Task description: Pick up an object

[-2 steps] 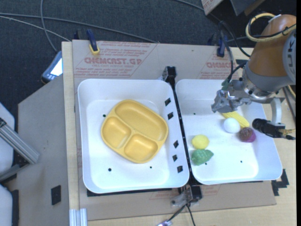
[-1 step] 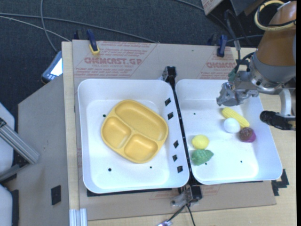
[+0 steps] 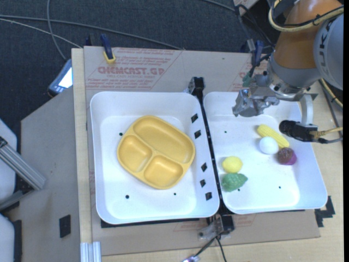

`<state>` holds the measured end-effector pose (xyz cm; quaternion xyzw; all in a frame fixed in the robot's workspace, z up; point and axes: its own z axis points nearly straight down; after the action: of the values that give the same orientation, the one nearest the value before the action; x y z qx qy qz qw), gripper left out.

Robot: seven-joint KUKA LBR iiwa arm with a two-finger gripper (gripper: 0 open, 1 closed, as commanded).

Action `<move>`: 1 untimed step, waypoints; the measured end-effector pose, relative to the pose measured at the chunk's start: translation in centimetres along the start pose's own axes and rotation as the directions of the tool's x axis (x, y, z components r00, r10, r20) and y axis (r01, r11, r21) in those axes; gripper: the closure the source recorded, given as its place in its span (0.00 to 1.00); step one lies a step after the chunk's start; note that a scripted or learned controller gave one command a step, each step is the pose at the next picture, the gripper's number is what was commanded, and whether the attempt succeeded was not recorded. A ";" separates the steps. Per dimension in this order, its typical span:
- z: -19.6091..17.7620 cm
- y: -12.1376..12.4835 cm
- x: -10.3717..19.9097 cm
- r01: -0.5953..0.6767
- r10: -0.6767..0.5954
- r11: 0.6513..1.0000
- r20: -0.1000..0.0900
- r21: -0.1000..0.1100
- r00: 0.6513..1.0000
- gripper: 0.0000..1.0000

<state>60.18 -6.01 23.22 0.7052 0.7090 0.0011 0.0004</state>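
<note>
The right bin holds several small toy foods: a yellow corn cob, a white ball, a dark purple fruit, a yellow lemon and a green leafy piece. My gripper hangs over the back left part of that bin, up and to the left of the corn cob. I see nothing held in it. The grey arm with its orange band comes in from the upper right.
The left bin holds a yellow divided tray. A black divider with clips runs between the bins. A cardboard sheet lies under them. Cables trail at the right edge and across the dark floor behind.
</note>
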 end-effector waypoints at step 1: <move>-0.6 2.2 5.3 0.002 -0.002 1.000 -0.001 -0.001 1.000 1.00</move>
<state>62.39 -0.69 23.86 0.7047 0.7095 0.0018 0.0003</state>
